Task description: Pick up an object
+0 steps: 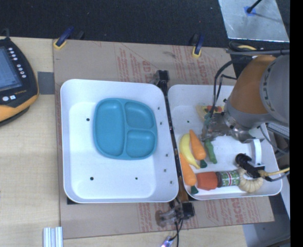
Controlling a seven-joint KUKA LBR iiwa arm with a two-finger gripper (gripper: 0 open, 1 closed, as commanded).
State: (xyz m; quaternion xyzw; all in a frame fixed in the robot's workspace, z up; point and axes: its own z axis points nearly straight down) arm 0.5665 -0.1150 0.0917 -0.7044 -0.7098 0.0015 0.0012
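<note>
The right bin (185,94) holds a yellow banana (188,151), two orange carrots (197,145) (188,171), a green bean pod (211,152), a red-capped bottle (218,179), a beige ring-shaped item (251,184) and a small colourful item (206,108) near the back. My gripper (209,129) hangs low over the middle of this bin, just right of the upper carrot and above the green pod. Its dark fingers point down at the bin floor. The arm's grey and orange wrist (252,94) covers the bin's right part.
The left bin (74,174) holds a blue divided plate (125,128). A teach pendant (7,84) lies on the bench at far left. Clamps (162,77) (175,211) sit between the bins. Black cables (223,73) loop near the arm.
</note>
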